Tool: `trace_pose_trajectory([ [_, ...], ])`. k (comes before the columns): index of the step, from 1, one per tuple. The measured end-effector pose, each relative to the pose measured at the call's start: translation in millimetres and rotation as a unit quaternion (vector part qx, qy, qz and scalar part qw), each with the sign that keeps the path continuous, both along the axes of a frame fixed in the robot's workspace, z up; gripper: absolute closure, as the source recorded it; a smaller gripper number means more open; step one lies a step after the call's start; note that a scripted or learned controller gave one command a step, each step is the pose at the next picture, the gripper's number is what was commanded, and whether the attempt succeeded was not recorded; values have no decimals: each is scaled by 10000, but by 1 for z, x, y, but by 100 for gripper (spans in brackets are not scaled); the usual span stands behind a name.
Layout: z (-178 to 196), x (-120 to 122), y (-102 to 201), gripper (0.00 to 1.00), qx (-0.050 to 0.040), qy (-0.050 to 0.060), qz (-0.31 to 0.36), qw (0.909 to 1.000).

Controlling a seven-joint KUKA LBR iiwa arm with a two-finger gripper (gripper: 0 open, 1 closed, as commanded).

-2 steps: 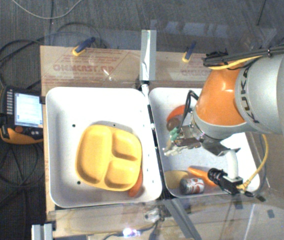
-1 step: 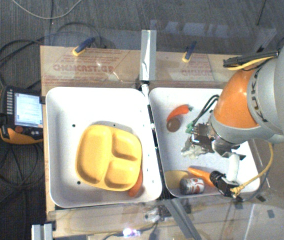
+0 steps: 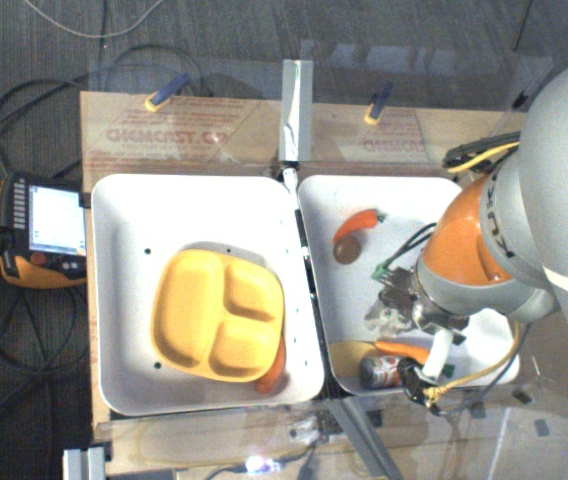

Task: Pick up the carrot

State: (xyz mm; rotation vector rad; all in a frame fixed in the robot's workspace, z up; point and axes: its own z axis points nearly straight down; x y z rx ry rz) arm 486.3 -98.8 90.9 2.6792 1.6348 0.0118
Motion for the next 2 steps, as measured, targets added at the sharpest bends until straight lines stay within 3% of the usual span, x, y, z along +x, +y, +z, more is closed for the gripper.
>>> trace_pose_trajectory([
  [1,0,3,3,100,38,-19,-1531,9882],
  [2,0,17,3,100,23,11,-2693,9631],
])
